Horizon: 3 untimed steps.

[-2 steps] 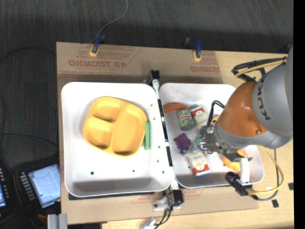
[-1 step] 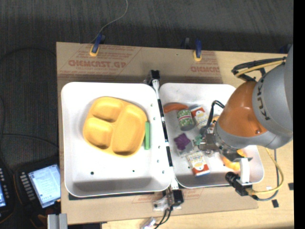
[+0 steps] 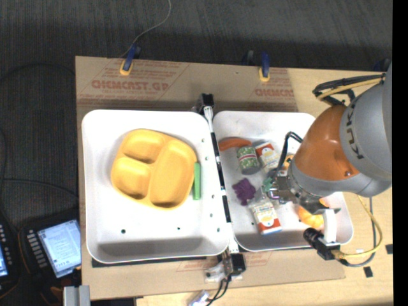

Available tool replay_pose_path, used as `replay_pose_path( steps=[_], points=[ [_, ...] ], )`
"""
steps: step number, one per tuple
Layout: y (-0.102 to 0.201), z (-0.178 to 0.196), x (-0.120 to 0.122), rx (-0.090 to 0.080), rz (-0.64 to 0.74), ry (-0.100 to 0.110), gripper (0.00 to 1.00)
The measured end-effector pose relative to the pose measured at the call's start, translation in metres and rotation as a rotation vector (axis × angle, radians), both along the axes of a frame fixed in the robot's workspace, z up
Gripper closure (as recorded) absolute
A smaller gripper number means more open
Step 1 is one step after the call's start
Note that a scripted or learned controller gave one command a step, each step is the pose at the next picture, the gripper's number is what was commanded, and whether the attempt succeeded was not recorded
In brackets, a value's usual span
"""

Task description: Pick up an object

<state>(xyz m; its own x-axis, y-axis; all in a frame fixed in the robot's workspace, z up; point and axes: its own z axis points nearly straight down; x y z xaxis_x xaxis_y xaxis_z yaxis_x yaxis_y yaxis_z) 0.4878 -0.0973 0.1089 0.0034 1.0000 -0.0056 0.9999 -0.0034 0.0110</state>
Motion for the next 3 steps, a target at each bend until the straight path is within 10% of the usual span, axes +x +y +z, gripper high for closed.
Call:
replay_pose_path(
  steps=[1,2,3],
  points=[
    [0.054,0.167,0.045,0.005,0.004,0.008,1.0],
    [0.09,0.075,0.021,0.005,0.004,0.014,1.0],
    [0.135,0.102,-0.004,0.006,0.005,0.012,1.0]
  ],
)
